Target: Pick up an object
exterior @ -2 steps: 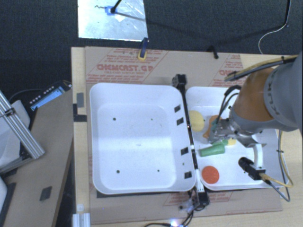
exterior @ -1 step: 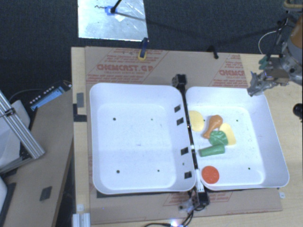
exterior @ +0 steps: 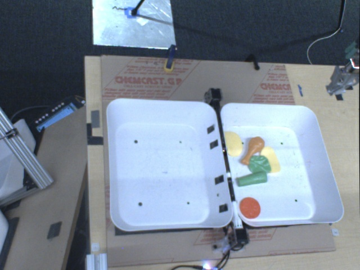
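I count nothing lifted yet — toys cluster by the right bin's (exterior: 315,151) left wall; gripper (exterior: 342,82) grip perhaps empty — cannot tell.

The bench (exterior: 62,167) is pale wood, seen from above at a slant; a brown board (exterior: 185,77) printed with red lettering lies across its top, under two shallow white bins; beyond the bench the floor (exterior: 45,38) is dark blue-grey carpet; a shiny silver sheet (exterior: 115,24) lies on that carpet at the upper left, with a thin dark rod slanting over it; a pale cable (exterior: 323,38) loops over the carpet at the upper right; an aluminium rail (exterior: 22,153) crosses the left edge at an angle; the light is even, without hard shadows.
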`<act>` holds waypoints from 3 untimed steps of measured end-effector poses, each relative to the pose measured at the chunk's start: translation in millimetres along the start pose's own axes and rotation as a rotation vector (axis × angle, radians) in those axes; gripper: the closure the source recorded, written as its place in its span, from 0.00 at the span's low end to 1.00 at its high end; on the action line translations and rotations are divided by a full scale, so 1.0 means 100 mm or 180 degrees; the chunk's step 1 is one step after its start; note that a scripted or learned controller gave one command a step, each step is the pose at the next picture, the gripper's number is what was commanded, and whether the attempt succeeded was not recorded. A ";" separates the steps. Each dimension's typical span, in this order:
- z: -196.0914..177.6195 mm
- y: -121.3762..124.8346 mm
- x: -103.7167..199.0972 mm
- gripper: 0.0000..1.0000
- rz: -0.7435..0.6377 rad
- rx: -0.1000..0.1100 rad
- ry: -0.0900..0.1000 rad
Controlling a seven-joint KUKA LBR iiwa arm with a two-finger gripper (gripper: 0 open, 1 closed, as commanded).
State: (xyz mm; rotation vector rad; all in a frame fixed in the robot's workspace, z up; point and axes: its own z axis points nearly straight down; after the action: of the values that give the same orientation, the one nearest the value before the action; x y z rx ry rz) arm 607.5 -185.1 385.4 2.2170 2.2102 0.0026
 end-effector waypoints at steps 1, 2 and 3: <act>-1.39 -0.16 -0.24 1.00 -0.0009 -0.0030 -0.0005; -1.50 0.46 -0.21 1.00 -0.0031 0.0008 0.0013; -1.49 0.44 -0.22 0.00 -0.0025 0.0019 0.0015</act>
State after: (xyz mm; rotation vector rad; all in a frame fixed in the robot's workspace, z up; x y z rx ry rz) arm 649.8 -205.8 535.4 2.2138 2.2243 0.0012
